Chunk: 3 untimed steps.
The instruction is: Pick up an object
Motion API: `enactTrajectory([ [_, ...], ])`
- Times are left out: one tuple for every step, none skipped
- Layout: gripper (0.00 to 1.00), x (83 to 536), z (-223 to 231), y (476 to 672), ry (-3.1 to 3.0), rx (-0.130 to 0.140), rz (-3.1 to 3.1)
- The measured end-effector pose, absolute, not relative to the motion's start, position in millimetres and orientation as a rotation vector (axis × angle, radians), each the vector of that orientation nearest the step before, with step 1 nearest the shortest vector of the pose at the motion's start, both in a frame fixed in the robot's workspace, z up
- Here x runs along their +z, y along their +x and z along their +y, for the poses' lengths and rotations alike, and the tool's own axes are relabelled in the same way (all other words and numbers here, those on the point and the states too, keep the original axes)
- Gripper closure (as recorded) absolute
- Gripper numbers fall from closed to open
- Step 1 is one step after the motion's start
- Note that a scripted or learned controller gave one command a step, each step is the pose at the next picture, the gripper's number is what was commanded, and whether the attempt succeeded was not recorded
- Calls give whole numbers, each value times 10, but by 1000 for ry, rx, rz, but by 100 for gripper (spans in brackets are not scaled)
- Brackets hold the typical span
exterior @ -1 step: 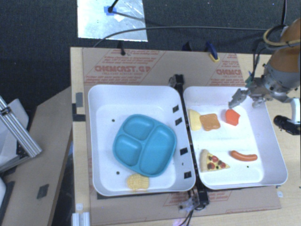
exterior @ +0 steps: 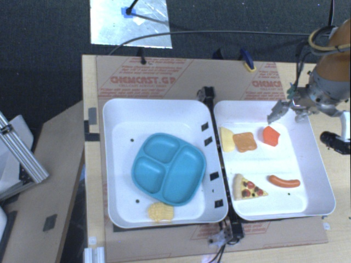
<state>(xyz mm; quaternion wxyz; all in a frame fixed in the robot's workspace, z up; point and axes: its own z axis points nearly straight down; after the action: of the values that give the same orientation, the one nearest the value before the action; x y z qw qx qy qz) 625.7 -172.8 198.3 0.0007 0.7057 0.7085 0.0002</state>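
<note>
Two white bins sit side by side on the tabletop (exterior: 164, 73), and I'm counting from the near edge back. Nearest in the left bin (exterior: 118, 147), one pale yellow crumbly lump (exterior: 160, 212) lies close to the front wall, just in front of one blue divided plate (exterior: 168, 167). That plate has three compartments and takes up the middle of its bin, tilted a little off square.

Over to the right bin (exterior: 315, 193): five food pieces in all. Near the front, one pizza slice (exterior: 248, 188) on the left side, its tip pointing right, and one reddish sausage (exterior: 284, 182) just beyond its tip, lying almost level. They're near each other but apart. Further back, a row of three: one pale yellow cheese wedge (exterior: 226, 139) hard by the divider wall, one tan slice of toast (exterior: 244, 141) touching or just overlapping it, then one orange-red block (exterior: 271, 136), a small gap to the right of the toast.

And above that block, the end effector (exterior: 278, 113) hangs at the back right corner of the right bin, angled down and leftward from the grey arm (exterior: 329, 86) with its one orange band. Its tip sits just behind and above the orange-red block; I can't see anything between its fingers, and whether they're spread or closed, I can't tell from here.

Farthest back, one shiny foil sheet (exterior: 130, 15) on the dark floor, one bit of blue tape (exterior: 128, 12) on it.
</note>
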Motion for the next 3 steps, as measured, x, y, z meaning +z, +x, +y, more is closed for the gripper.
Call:
enactTrajectory([
  [0,1537,-1805,6255,2220,-2,2223],
  [0,946,-1766,6324,2215,-1,2227],
  [0,852,-1764,6335,2213,1,2227],
])
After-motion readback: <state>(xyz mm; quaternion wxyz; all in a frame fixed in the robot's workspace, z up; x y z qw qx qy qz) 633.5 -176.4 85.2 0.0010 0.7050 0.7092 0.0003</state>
